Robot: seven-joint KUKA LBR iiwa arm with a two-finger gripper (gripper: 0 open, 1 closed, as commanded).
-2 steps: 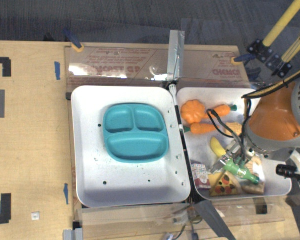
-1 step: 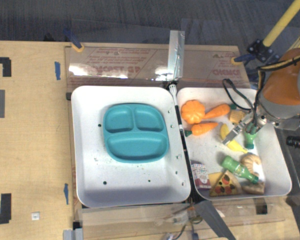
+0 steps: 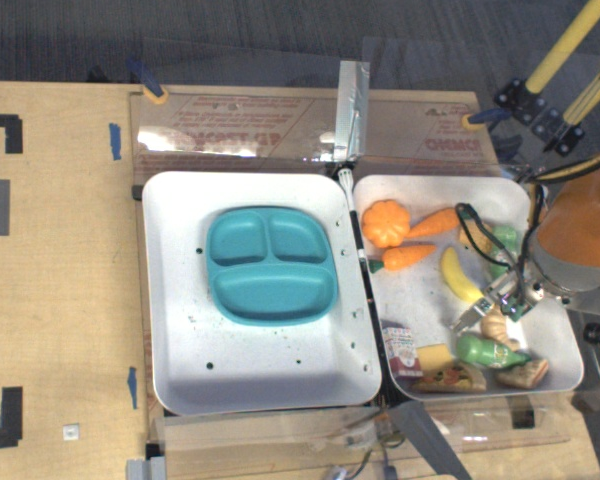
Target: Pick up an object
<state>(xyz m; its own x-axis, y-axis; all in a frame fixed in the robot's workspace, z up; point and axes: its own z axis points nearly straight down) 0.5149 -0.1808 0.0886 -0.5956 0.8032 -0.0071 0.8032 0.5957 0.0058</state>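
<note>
Toys crowd the right bin's (image 3: 570, 363) near edge beneath the hand (image 3: 498, 303), whose grip I cannot tell.

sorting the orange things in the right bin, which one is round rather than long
The orange pumpkin at the bin's top left corner: squat and round, while the two carrots beside it are long and tapered.

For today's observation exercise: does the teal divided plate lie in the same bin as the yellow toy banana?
No, the teal divided plate lies in the left bin, the yellow toy banana in the right bin.
</note>
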